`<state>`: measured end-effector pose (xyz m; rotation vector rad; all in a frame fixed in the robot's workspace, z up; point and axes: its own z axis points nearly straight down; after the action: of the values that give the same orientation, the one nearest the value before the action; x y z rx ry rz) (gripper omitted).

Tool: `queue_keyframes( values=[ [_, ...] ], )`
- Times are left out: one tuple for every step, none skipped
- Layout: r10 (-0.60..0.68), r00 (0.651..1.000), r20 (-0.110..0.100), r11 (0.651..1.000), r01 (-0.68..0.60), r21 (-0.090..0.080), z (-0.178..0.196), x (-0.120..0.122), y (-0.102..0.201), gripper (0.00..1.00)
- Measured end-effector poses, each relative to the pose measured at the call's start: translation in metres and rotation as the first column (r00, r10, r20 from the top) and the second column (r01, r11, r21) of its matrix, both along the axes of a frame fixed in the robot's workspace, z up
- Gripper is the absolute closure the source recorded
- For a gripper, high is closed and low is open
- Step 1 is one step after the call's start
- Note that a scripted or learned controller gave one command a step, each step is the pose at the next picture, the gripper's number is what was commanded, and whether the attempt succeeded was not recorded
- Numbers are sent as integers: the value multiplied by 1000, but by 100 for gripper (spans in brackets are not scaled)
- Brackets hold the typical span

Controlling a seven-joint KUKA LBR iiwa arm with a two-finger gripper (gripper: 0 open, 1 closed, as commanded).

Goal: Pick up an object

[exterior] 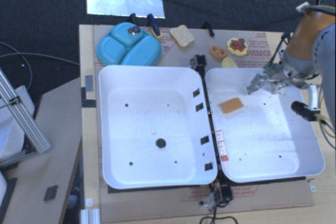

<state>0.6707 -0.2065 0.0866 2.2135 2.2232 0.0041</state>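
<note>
Scanning from the left, the left bin [113,113] carries a small dark round object [160,142] on its floor, well apart from the arm and across the dividing rims from it. Behind the bins a blue tray [128,45] and a few toy foods lie on the bench, outside any likely reach. In the right bin [310,162] an orange-tan flat block [231,105] rests on the floor in the upper left part, its long axis running roughly left to right with a slight tilt. The gripper [255,84] hangs to the block's upper right, near but not touching it, nothing between its fingers; whether those fingers stand apart or together cannot be told at this size. The block is plainly the nearer pick: I judge the coming move a short travel down and leftward, with the jaws wanting to close across the block's short side
</note>
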Motion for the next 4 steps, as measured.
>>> queue_keyframes(
  values=[
    [-2, 1000, 3, 1000, 2, -1, 57, -1, 0, 0],
    [-6, 1000, -12, 1000, 6, 4, 7, -132, 29, 0],
    [0, 1000, 4, 1000, 0, -3, 38, -85, -1, 0],
    [3, 1000, 7, 1000, -3, -2, 50, -2, 1, 0]
  ],
)
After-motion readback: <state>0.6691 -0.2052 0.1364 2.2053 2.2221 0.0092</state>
